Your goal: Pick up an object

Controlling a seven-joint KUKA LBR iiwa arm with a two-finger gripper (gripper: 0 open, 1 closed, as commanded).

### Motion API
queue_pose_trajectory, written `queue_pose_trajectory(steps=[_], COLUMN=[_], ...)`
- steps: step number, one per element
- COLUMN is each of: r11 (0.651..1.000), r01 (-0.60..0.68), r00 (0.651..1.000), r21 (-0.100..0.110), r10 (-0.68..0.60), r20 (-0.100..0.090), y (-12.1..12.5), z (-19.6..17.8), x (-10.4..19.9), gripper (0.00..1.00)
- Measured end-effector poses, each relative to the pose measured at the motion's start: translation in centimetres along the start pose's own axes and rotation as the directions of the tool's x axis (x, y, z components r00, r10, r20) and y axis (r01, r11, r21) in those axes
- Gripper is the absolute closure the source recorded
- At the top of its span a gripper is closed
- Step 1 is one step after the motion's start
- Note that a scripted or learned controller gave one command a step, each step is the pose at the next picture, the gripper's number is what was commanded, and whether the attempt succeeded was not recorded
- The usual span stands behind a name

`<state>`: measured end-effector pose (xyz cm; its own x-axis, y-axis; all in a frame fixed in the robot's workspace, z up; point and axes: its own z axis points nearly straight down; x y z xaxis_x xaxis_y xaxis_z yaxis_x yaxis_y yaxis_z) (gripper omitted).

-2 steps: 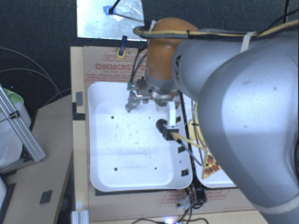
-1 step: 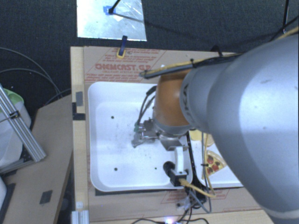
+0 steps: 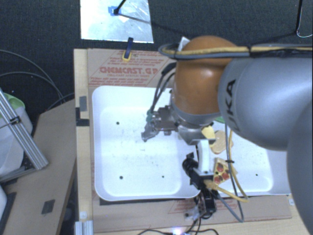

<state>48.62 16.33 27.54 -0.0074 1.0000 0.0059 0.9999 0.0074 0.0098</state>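
Observation:
My gripper point(image 3: 149, 128) hangs over the left bin point(image 3: 112, 131), near the bin's right side and above its bare white floor. No object shows under or beside it. In the right bin point(image 3: 257, 177) a tan rounded object point(image 3: 221, 141) lies close to the wrist. Just in front of it lies a pizza-slice toy with red spots point(image 3: 221, 172). The big grey arm with its orange band point(image 3: 203, 77) hides most of the right bin.
A cardboard sheet point(image 3: 122, 70) lies under both bins. A shiny metal plate point(image 3: 115, 13) sits on the dark floor behind them. Aluminium rails point(image 3: 19, 136) stand at the far left.

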Motion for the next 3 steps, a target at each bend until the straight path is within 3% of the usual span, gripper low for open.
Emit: queue_pose_trajectory(steps=[1, 2, 3], r11=[1.0, 1.0, 1.0], r01=[-0.009, 0.005, -0.013], r00=[1.0, 1.0, 1.0], r21=[0.02, -0.003, 0.014], r10=[0.009, -0.005, 0.013], r20=[0.009, -0.001, 0.009], y=[-0.3, 3.3, 4.0], z=[16.7, 3.5, 19.8], x=[-1.9, 7.7, 1.7], gripper=[0.0, 0.0, 0.0])
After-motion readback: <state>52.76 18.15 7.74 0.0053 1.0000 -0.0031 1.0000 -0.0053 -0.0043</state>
